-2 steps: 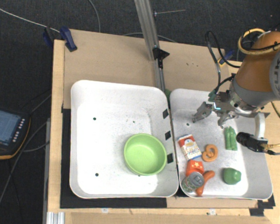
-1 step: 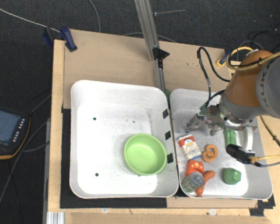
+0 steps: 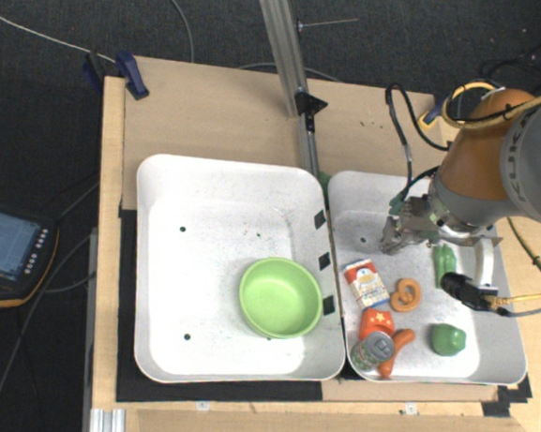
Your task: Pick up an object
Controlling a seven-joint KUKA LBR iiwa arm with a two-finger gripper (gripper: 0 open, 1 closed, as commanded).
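Observation:
My gripper (image 3: 394,238) hangs over the upper left part of the right bin (image 3: 367,192), above bare white floor, with nothing seen in it. Below it lie a small red and white carton (image 3: 366,285) and an orange ring (image 3: 406,294). A slim green object (image 3: 445,260) lies just right of the gripper, partly under the arm. Nearer the front sit a red-orange piece (image 3: 377,321), a round tin (image 3: 371,352), a carrot-like orange stick (image 3: 397,347) and a green rounded item (image 3: 447,340).
A light green bowl (image 3: 280,298) sits in the left bin (image 3: 188,194) near its right wall. A metal pole (image 3: 289,52) slants up from between the bins. A black and white part (image 3: 476,285) of the arm overhangs the right bin's right side.

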